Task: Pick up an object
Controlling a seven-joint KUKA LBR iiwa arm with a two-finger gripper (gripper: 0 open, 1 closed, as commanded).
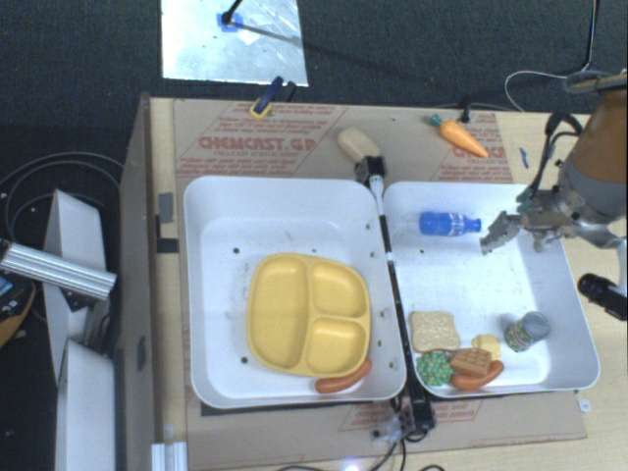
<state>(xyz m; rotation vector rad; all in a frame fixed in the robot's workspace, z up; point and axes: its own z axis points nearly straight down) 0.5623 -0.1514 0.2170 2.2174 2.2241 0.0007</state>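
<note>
A small blue bottle (449, 224) with a white cap lies on its side near the back wall of the right-hand white bin (559, 292) — the nearest thing to the gripper (505, 232), which hangs just beyond the bottle's capped end, apart from it, its fingers spread and nothing between them. The bottle looks like light, stiff plastic, round and smooth enough to roll or slip; the surest hold is probably across the middle of its body, jaws square to its long axis. Toward the bin's front from the bottle sit a slice of toy bread (434, 330), a waffle (470, 362), a clump of peas (436, 368), a yellow piece (486, 344), a red sausage (479, 379) and, off to the arm's side, a small tin can (527, 331). Across the divider from the bottle, the left bin (221, 214) holds a yellow divided plate (308, 312) with an orange hot dog (343, 379) at its front edge. Behind the bottle, outside the bins, a toy carrot (457, 134) rests on the cardboard.
</note>
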